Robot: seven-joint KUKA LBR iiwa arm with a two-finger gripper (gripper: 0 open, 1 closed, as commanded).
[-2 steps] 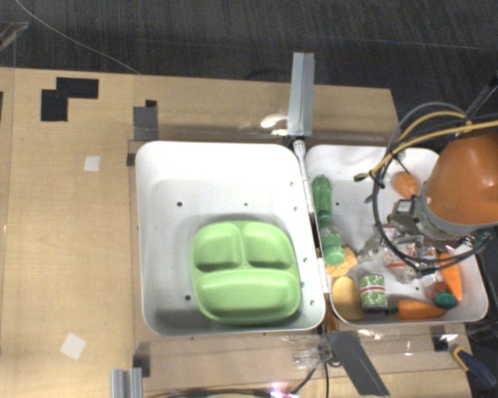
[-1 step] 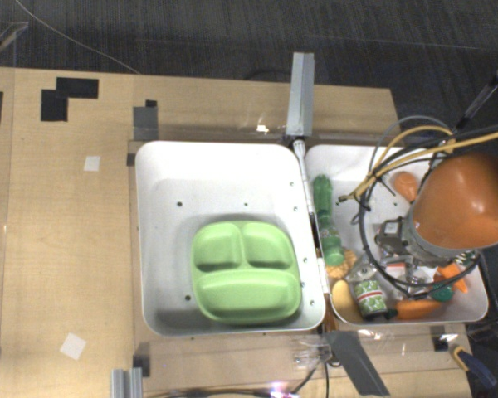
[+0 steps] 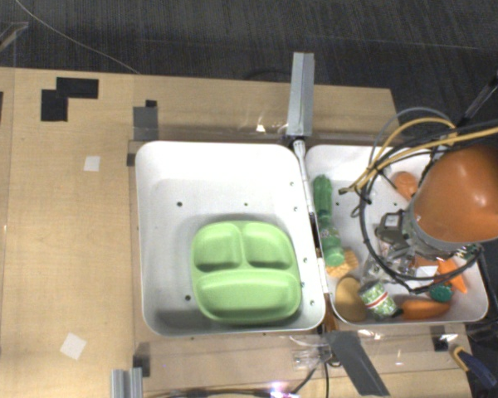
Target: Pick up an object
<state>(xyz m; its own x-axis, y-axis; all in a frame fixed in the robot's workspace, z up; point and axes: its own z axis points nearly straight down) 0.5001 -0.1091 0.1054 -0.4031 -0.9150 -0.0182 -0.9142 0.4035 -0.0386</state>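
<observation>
The wooden bench [image 3: 58, 247] is seen from above, bearing two white bins side by side. The left bin [image 3: 174, 181] is occupied by a green three-compartment tray [image 3: 246, 270], which lies in its near half, towards the divider.

The arm [image 3: 465, 193], recognised by its orange band, is positioned over the right bin [image 3: 475, 307], with yellow and black cables looped around the wrist. The gripper [image 3: 392, 259] is lowered among the objects in that bin; whether anything is grasped cannot be told.

In the right bin, a green corn-like cob [image 3: 323, 196] lies along the divider wall, with a smaller green and yellow piece [image 3: 334, 252] just below it. Along the near edge are noted a tan rounded item [image 3: 349, 295], a small green-and-white can [image 3: 380, 300] just below the gripper, and an orange carrot-like piece [image 3: 423, 308].
</observation>
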